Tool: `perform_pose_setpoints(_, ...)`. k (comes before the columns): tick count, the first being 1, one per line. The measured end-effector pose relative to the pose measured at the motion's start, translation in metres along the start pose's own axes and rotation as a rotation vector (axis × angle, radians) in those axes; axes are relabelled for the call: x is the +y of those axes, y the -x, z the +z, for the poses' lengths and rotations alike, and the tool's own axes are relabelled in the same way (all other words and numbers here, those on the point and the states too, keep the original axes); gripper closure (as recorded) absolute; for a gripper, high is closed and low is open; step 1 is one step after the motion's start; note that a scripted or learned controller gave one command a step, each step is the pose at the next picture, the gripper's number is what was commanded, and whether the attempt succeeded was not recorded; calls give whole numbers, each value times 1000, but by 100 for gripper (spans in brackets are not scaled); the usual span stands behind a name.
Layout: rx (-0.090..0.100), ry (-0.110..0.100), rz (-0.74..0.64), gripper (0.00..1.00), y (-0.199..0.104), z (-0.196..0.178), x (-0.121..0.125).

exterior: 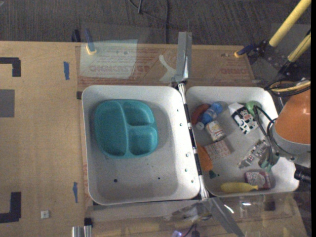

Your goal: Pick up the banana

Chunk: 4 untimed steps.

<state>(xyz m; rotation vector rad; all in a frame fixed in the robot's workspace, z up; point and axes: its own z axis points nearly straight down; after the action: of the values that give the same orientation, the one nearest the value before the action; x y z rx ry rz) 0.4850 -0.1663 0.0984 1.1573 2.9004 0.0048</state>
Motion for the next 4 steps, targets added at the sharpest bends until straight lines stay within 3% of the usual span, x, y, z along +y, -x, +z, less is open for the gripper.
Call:
perform_pose_setpoints(1,16,-7,-160,100,-91,-86,113)
perform_pose_setpoints(2,13,-9,60,100,-45,-207,153)
perform_pose_setpoints(3,13,-9,60,0,-45,-206,153)
perform_pose_setpoints(4,16,-11,68,0,-133,-125,284)
